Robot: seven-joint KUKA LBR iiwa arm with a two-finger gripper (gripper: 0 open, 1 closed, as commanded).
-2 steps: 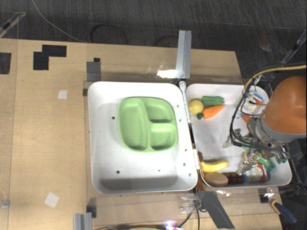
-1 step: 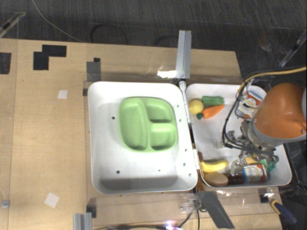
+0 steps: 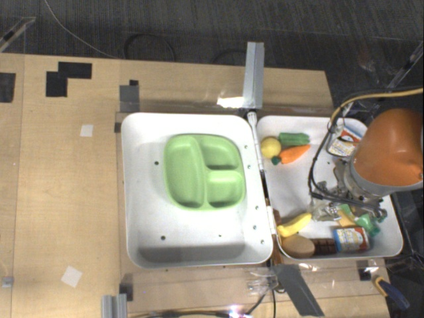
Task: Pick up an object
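One green divided tray [image 3: 202,171] fills the left bin [image 3: 142,244]; right of it lie one lemon [image 3: 269,147], carrot [image 3: 295,154], banana [image 3: 294,224] and unreadably labelled can [image 3: 350,239], beside the tool [image 3: 344,207].

No legible text or labels anywhere

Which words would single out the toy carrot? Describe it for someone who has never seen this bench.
Start at the right-hand shallow white bin and look to its far left corner. There, an orange toy carrot with a green tip lies between a yellow lemon-like ball and a green cucumber-shaped toy. It is the only orange, tapered piece of the three.
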